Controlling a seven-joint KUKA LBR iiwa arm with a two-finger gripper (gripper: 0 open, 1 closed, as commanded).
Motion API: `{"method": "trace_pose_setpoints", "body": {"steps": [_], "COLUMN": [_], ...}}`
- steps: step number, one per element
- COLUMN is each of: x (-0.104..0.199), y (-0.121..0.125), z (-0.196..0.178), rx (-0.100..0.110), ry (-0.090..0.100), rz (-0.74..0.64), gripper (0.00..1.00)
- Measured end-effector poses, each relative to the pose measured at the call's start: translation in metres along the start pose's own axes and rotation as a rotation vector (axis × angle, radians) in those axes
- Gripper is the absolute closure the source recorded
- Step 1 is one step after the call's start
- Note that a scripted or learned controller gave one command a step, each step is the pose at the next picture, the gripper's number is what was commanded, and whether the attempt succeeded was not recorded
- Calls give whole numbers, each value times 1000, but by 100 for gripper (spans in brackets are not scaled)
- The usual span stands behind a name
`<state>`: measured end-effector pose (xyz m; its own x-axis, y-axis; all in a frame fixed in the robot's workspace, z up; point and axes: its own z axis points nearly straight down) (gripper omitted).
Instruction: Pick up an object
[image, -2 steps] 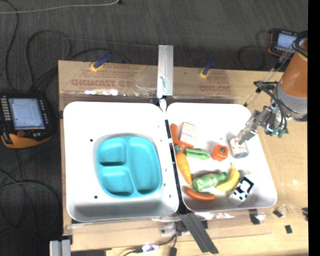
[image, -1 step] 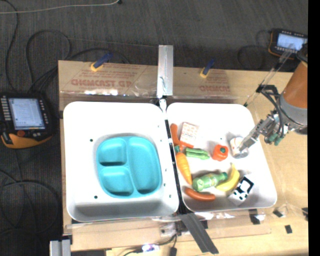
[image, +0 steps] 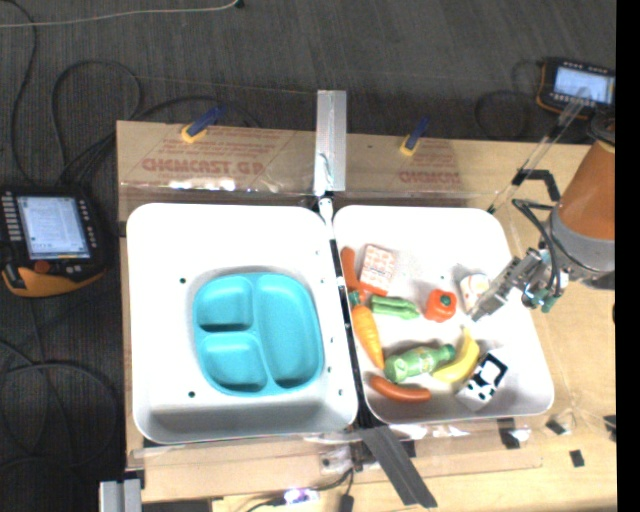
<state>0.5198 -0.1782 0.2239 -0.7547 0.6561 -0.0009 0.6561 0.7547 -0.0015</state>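
Observation:
The right bin (image: 522, 250) holds several toy foods. Among them are an orange carrot (image: 367, 335), a green bottle (image: 415, 362), a yellow banana (image: 459, 362), a red sausage (image: 398, 390), a red tomato (image: 440, 305), a pink box (image: 377, 268) and a green pod (image: 395, 307). A small white object (image: 471, 285) and a black-and-white cube (image: 484, 378) are there too. My gripper (image: 484, 304) reaches in from the right, low over this bin. It is just right of the tomato and beside the white object. Nothing visibly hangs from it.
The left bin (image: 160, 260) holds a teal divided tray (image: 258, 330). A metal post (image: 331, 140) stands behind the seam between the bins. A pendant with a screen (image: 48, 240) lies left of the bench. The right bin's far right corner is bare.

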Motion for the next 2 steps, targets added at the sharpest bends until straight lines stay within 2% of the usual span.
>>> {"method": "trace_pose_setpoints", "body": {"steps": [1,2], "x": [27,10], "y": [-24,-18], "z": [8,17], "rx": [0,-1], "ry": [1,0], "rz": [-59,-61], "gripper": [100,100]}}
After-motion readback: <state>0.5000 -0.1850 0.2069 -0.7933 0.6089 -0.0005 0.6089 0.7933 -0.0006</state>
